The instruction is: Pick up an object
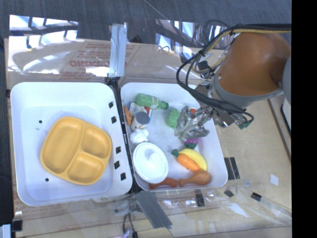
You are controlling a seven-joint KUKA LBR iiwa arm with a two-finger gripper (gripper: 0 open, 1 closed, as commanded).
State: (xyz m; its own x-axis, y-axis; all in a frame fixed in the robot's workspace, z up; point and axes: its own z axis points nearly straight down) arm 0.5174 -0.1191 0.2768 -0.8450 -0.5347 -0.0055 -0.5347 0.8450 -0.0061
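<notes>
Toys crowd your right bin (pixel 218 155); gripper (pixel 192 125) hangs low among them, above the banana (pixel 194 158). Grasp step, I judge. Its state I cannot tell; check before lifting.

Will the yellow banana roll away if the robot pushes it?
Probably not far. The banana is curved, so it would likely rock or spin rather than roll. It looks like smooth toy plastic, so maybe light and slippery. It's also crowded against the carrot, which could block it.
</notes>
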